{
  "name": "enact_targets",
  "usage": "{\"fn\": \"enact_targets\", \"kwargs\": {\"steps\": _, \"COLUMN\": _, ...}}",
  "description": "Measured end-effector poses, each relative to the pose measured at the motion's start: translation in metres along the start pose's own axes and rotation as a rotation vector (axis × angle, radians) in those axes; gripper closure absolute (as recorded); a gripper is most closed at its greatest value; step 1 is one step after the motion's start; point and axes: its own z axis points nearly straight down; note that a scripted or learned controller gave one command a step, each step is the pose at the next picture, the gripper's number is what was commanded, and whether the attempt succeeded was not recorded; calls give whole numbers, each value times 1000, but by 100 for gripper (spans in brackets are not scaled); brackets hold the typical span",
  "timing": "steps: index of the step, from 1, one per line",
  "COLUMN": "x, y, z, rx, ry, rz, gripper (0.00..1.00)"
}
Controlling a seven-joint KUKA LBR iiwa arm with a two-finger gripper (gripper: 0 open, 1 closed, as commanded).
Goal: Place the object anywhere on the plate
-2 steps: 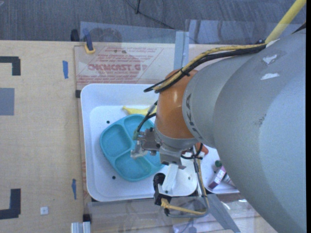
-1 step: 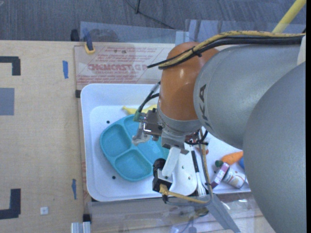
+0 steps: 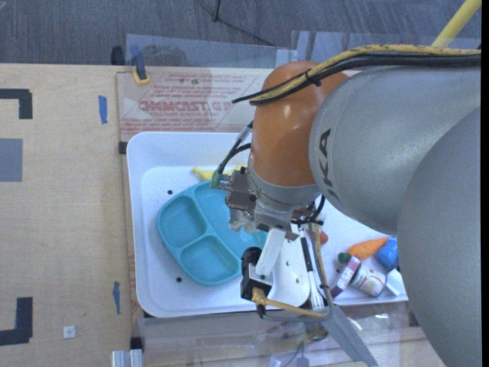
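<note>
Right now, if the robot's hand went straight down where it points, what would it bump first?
The hand would probably meet the right edge of the blue plate, or the white bin beside it. Depth is hard to judge here.

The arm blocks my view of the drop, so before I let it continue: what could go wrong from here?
1. The arm covers the right edge of the blue plate. I cannot tell whether anything is held, so a release may place nothing.
2. Coming down there, it may strike the plate's rim and shove it.
3. The small bottle and carrot lie close by and could be knocked.
</note>
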Motion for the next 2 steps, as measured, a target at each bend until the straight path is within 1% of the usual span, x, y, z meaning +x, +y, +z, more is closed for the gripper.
{"fn": "enact_targets", "kwargs": {"steps": 1, "x": 10, "y": 44, "z": 20, "rx": -3, "ry": 2, "rz": -57, "gripper": 100}}
{"fn": "enact_targets", "kwargs": {"steps": 2, "x": 60, "y": 29, "z": 40, "rx": 0, "ry": 2, "rz": -112, "gripper": 100}}
